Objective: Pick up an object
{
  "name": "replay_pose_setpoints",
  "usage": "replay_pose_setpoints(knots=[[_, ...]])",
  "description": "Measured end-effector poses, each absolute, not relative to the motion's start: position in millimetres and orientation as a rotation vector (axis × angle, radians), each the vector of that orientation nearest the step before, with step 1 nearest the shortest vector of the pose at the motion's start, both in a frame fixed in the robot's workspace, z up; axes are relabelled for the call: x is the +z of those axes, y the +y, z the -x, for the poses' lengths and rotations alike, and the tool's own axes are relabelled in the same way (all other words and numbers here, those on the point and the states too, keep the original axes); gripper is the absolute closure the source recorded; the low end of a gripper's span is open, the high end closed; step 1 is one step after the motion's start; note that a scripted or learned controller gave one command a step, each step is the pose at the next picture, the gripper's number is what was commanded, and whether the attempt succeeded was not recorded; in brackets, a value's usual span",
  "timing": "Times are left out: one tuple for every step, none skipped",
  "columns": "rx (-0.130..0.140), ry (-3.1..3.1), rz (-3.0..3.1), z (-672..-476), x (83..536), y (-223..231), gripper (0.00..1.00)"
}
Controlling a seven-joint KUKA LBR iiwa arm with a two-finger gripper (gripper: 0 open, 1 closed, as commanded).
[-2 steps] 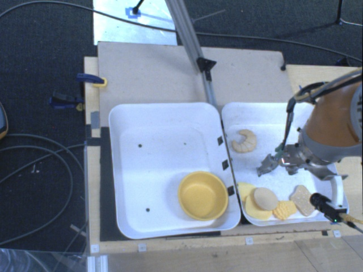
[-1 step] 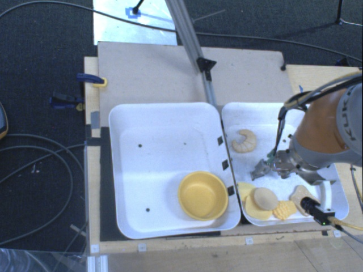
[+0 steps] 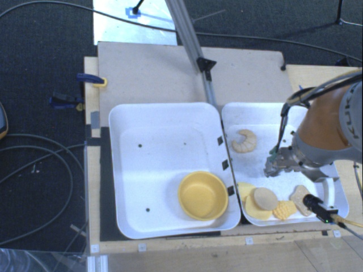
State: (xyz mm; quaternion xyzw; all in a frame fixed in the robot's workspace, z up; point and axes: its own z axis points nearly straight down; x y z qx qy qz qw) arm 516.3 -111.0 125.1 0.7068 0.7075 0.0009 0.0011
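Dark carpet strewn with black cables surrounds a pale wooden bench [image 3: 170, 72], seen from above at a slant, and on it sit two shallow white plastic bins side by side. In the left white bin [image 3: 147, 146], a round yellow plastic bowl [image 3: 203, 195] sits upright toward five o'clock, near the shared wall. In the right white bin [image 3: 255, 118] lie the small play-food pieces that the picking task could take: a pale tan croissant-shaped piece [image 3: 244, 141] lies alone toward ten o'clock, well apart from the rest, while a cluster gathers along the near edge at six o'clock, made up of a flat yellow disc [image 3: 249, 200], a round beige cookie-like piece [image 3: 265, 198] resting on it, a ridged yellow waffle-like piece [image 3: 285, 210] just beside that, and a cream-coloured bone-shaped piece [image 3: 300, 199] at about five o'clock. Scattering loose items in a walled bin likely keeps them within reach and stops them rolling off. Reaching in from three o'clock, the grey robot arm with its orange band [image 3: 326, 123] bends down over the right bin, wrist pointing toward nine o'clock. Its dark two-finger gripper [image 3: 276, 166] hangs low near the bin's middle, between the croissant and the cluster. Whether the claw is open or closed cannot be told, as it is too small and dark, and nothing is seen held in it. Judging by this, no object has yet been picked.
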Motion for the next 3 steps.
replay_pose_setpoints(knots=[[0.007,2.223,-2.211,-512.2,186.3,-108.2,1.0],[0.006,2.222,-2.211,-514.9,230.1,-111.8,1.0],[0.006,2.223,-2.211,-525.0,278.1,-109.1,1.0]])
